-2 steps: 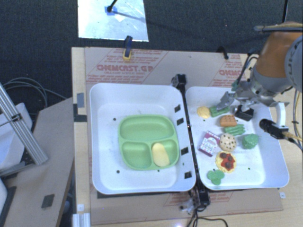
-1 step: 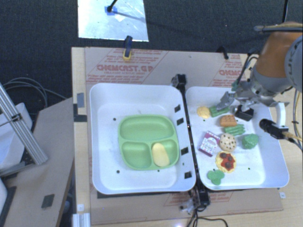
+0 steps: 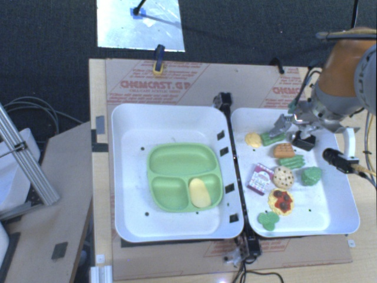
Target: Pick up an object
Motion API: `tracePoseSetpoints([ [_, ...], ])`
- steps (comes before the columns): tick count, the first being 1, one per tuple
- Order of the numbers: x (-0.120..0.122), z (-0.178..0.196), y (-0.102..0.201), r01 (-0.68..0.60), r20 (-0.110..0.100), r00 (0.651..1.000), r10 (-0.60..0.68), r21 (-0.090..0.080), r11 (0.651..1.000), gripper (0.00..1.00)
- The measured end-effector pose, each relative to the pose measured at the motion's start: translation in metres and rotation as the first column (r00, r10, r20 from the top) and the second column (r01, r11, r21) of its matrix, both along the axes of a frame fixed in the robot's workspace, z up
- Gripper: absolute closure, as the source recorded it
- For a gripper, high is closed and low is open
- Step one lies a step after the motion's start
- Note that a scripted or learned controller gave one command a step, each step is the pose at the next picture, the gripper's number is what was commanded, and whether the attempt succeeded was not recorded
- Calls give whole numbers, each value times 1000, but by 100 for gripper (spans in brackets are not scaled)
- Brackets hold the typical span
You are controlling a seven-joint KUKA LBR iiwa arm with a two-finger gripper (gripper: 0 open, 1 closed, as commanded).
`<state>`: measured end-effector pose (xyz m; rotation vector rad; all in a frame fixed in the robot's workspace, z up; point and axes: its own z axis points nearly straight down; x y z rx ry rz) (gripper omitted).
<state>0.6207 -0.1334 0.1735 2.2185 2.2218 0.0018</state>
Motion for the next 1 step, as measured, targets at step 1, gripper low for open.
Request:
tracePoseSetpoints([
  [1, 0, 0, 0, 0, 0, 1000, 0, 0, 1000, 0],
])
